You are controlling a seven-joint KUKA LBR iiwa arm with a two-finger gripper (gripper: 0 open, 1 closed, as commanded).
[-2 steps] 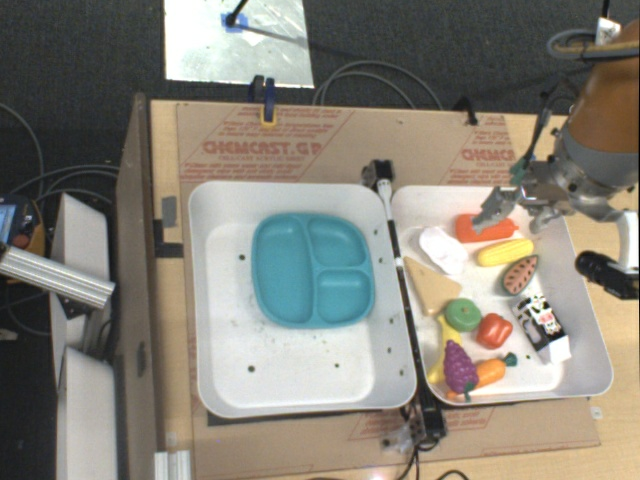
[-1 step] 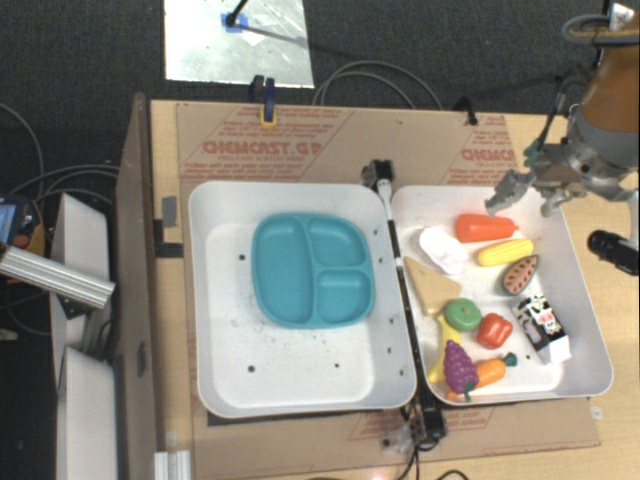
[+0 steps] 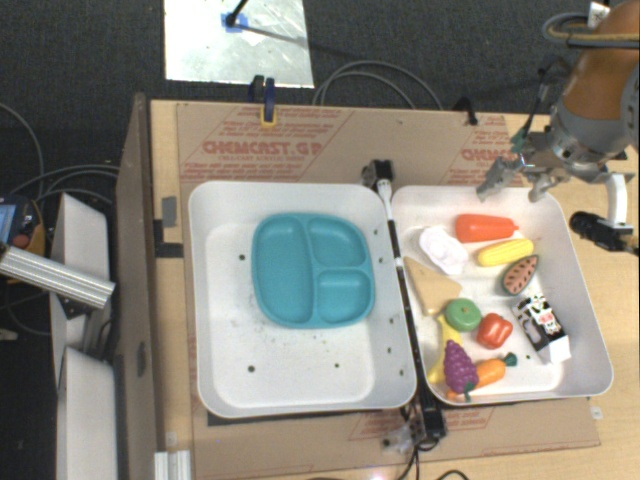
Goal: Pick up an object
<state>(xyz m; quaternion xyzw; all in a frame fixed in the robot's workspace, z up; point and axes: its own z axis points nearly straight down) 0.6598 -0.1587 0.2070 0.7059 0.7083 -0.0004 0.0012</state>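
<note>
So, left bin [image 3: 215, 268] has a blue divided plate [image 3: 312, 270] sitting in its middle. The right bin [image 3: 590, 358] is packed with toy food: white piece [image 3: 443, 248] and tan wedge [image 3: 432, 288] near its left edge, purple grapes [image 3: 459, 366] at the front edge, orange carrot [image 3: 486, 228] and yellow corn [image 3: 504, 253] toward the back, milk carton [image 3: 541, 324] by the right edge. Gripper [image 3: 520, 180] hangs over the back right corner, fingers spread, nothing between them.
</note>
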